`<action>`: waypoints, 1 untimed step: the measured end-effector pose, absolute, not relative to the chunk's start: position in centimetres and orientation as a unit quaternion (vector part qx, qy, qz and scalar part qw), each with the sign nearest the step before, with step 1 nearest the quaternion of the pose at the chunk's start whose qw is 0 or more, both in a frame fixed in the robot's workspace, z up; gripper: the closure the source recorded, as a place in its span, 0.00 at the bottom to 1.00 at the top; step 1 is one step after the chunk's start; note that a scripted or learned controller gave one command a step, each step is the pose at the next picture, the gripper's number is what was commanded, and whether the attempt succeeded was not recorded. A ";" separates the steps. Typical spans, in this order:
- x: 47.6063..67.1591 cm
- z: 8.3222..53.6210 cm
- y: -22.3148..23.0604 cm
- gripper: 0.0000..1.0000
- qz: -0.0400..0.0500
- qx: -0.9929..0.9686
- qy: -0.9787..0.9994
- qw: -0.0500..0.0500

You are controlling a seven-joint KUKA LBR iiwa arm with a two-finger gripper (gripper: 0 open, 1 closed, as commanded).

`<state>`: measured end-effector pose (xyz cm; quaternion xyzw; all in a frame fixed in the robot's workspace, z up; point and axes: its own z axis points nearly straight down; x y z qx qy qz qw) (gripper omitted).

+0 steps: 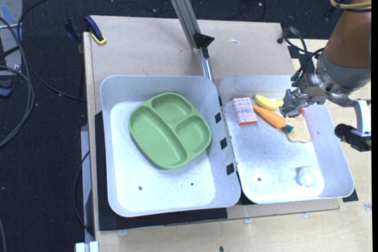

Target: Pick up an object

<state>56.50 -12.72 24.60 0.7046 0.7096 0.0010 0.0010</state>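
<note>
Pincer (292,107): low in right bin (331,186), over carrot's (270,116) right end; grip impossible to tell.
Carrot: beside banana (268,102), bread slice (299,129).
Left bin (118,186): green divided plate (170,130).

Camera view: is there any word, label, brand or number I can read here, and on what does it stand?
None can be read.
The small pink and white rectangular box in the right white bin carries print too blurred to read.
The green divided plate, orange carrot and yellow banana bear no text.
</note>
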 end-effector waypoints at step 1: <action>58.5 23.4 -7.8 1.00 0.000 0.705 0.709 0.001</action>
